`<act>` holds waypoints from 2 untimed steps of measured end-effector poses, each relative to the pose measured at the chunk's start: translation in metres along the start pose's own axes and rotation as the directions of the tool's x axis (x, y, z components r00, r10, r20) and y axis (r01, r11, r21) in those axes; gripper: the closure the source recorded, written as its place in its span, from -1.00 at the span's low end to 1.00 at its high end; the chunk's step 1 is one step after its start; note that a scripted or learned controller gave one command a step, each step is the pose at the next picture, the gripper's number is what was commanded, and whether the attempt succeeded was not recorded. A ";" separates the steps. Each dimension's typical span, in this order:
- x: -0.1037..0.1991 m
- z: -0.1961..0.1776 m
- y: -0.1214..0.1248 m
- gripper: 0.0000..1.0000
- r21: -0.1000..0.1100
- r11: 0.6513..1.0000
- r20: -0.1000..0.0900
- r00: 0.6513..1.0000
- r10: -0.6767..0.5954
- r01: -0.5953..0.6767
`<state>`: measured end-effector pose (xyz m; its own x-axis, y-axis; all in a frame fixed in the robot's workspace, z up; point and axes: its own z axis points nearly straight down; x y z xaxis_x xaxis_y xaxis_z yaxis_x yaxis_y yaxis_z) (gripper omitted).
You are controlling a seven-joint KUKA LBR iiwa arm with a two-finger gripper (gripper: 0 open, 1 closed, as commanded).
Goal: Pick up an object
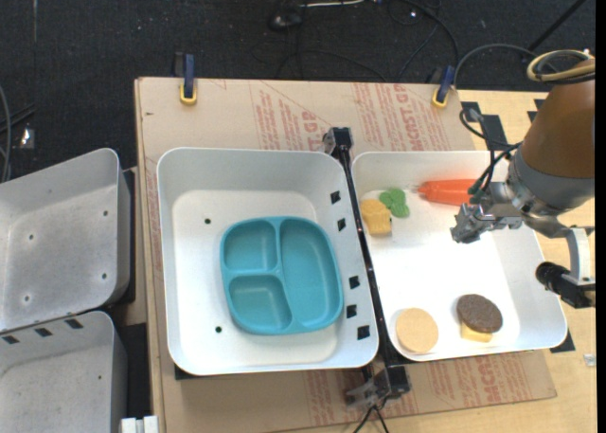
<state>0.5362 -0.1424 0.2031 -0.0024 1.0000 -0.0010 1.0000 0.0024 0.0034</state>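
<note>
camera view is showing the grey arm's tool [471, 224] hovering over the right shallow white bin [544, 303], just at 5 o'clock from the orange carrot-shaped toy [447, 190]; whether it is wide or narrow, i cannot tell. nothing is sitting between its tips, so the approach step is looking underway. the next move is likely calling for lining up over the carrot, or another piece, and descending.

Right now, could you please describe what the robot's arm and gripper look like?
The arm is bulky and rounded, with an orange-brown band above a grey wrist section. Black cables loop along it toward the gripper, a small dark grey metal assembly at its tip.
</note>
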 end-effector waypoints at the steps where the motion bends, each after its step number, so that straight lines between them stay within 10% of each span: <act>1: 0.000 -0.041 0.001 1.00 0.000 1.000 0.000 1.000 0.000 0.000; 2: 0.050 -0.033 0.001 1.00 0.005 1.000 -0.001 1.000 -0.003 0.003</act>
<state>0.5366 -0.0921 0.2359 -0.0052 1.0000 0.0003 1.0000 0.0052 -0.0012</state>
